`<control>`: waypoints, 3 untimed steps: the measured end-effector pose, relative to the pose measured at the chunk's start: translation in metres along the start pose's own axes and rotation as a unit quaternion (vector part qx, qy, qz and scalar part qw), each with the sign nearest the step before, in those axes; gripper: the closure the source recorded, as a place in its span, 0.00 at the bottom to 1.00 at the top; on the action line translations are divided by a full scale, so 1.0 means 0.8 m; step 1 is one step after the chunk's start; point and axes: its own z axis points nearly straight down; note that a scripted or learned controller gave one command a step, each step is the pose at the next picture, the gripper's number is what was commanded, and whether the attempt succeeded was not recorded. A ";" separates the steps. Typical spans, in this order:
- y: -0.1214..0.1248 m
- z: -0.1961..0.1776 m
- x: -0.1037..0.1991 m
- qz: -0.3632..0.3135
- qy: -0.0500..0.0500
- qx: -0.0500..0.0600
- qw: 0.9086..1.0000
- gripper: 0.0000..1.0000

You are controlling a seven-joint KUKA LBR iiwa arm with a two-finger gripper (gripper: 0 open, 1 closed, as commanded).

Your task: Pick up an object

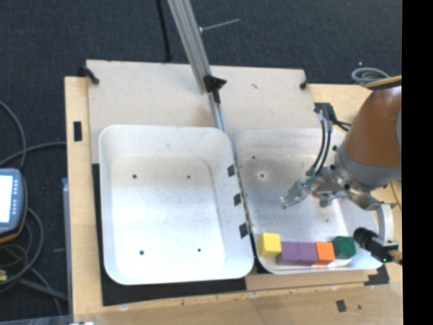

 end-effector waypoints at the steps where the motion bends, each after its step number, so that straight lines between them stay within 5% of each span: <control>1: 0.097 0.062 -0.059 -0.002 -0.001 0.001 1.000 0.00; 2: 0.119 0.143 -0.044 -0.003 0.000 0.004 1.000 0.00; 3: 0.030 0.144 -0.089 0.001 -0.001 0.002 1.000 0.00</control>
